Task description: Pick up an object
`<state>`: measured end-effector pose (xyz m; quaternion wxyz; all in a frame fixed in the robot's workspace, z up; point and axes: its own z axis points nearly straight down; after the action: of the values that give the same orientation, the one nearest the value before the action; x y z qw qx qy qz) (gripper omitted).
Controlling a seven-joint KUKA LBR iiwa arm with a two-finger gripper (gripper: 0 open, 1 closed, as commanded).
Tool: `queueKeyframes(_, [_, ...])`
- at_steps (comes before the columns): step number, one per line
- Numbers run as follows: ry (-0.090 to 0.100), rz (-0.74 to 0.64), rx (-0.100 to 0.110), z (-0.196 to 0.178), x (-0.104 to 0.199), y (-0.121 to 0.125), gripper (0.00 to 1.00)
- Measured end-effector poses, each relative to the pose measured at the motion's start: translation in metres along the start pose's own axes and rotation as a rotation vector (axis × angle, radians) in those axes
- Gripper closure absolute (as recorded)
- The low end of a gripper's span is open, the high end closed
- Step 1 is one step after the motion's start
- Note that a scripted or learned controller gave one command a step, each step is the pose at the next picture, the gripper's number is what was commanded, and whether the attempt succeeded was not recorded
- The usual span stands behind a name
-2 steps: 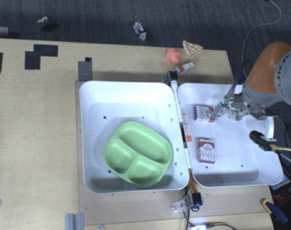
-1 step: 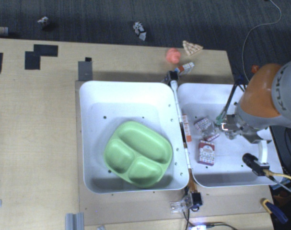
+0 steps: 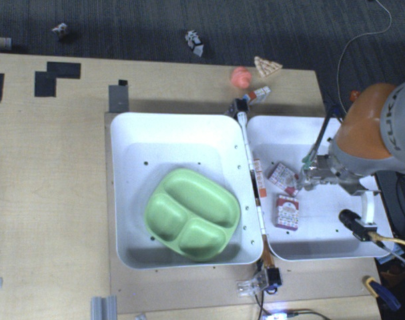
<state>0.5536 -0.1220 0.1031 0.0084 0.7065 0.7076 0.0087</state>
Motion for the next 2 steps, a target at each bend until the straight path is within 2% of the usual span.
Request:
queueKeyframes(1, [-0.003,0.001,0.018,-0.0861,-0.0832,0.0344,1.00])
queueKeyframes(2, [-0.001,-0.001,0.020,-0.0850,-0.0819,0.0341,0.00])
